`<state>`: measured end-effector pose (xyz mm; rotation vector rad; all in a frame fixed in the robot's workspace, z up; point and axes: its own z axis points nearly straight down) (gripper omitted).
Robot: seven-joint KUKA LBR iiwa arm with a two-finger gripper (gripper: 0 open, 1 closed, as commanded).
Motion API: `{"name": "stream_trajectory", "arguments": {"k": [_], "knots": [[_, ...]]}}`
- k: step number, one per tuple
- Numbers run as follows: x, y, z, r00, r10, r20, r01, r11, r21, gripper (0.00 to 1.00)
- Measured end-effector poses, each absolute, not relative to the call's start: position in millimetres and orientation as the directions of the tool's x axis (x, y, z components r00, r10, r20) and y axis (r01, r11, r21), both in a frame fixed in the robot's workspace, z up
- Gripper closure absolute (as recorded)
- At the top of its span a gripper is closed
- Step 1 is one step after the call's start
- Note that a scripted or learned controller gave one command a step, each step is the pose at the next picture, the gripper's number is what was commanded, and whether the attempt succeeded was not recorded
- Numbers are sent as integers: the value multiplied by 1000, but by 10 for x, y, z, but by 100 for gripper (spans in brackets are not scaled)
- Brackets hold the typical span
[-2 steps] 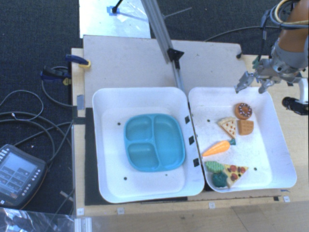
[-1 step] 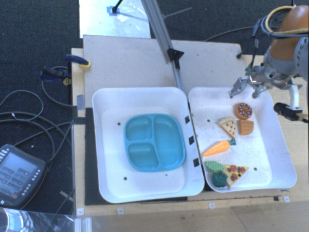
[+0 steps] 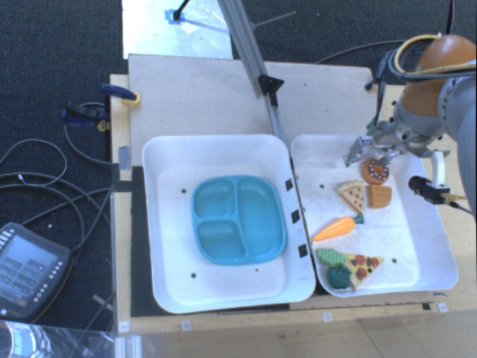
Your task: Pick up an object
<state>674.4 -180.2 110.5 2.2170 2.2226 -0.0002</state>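
The gripper [image 3: 375, 155] sits at the 12 o'clock end of the right bin [image 3: 436, 256], low over the toy food. Whether it is spread wide, narrow or gripping anything cannot be told; metal parts blur together there.

Likeliest target, as a judgement: the donut [image 3: 376, 171], a small brown round piece just at 6 o'clock of the gripper, touching or nearly so. It is round, so no real long axis and no heading; any grip angle works the same.

Just at 6 o'clock of the donut lie a cracker-like wedge [image 3: 351, 196] and an orange block [image 3: 378, 197], side by side and close. The wedge's tip points toward roughly 7 o'clock.

Farther out at 7 o'clock, the carrot [image 3: 334, 229] has its long axis running 2 to 8 o'clock, green top at the 2 o'clock end. Beyond it, near the bin's 6 o'clock rim, broccoli [image 3: 339, 276] and a pizza slice [image 3: 363, 266] touch.

Risks: the pieces are crowded, so a descent slightly off could clip the wedge or block and shove the donut aside. The donut is low and flat; the gripper could close above it and come up bare.

The left bin [image 3: 168, 200] holds a blue divided plate [image 3: 240, 219].
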Motion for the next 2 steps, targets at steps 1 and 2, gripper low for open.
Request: {"name": "stream_trajectory", "arguments": {"k": [1,2], "knots": [[6764,-1805,1248,-4,1000,-3,1000,4,8,100],[6760,-1853,1711,-1,1000,-2,1000,1,7,100]]}}
